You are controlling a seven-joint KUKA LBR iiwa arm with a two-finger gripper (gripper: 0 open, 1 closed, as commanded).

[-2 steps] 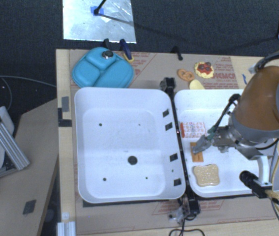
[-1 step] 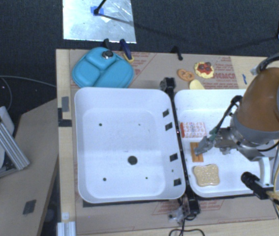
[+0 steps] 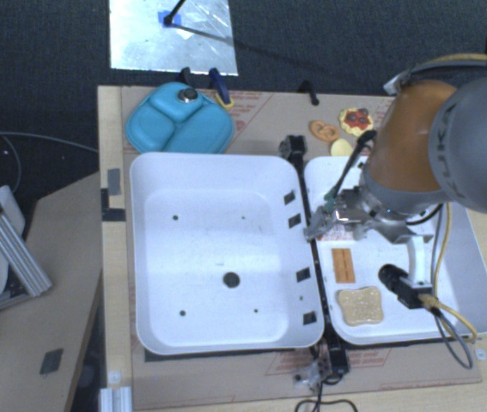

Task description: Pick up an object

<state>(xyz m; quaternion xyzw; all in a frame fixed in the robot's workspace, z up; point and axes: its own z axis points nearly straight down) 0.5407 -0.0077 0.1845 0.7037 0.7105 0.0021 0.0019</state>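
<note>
In the right bin (image 3: 475, 303), near its left wall, lies a thin orange rectangular piece (image 3: 343, 265). A tan slice of toast (image 3: 361, 305) lies just in front of it, towards the bin's near edge. My gripper (image 3: 332, 220) hangs low over the left part of this bin, directly behind the orange piece and close to the divider between the bins. The grey arm with its orange band (image 3: 415, 140) covers the back and middle of the right bin. I see nothing held in the gripper.
The left bin (image 3: 153, 187) has a small dark round spot (image 3: 231, 280) on its floor. Behind the bins sit a blue divided tray (image 3: 179, 120) and small toy foods (image 3: 356, 120). A silvery sheet (image 3: 173, 22) lies beyond the bench.
</note>
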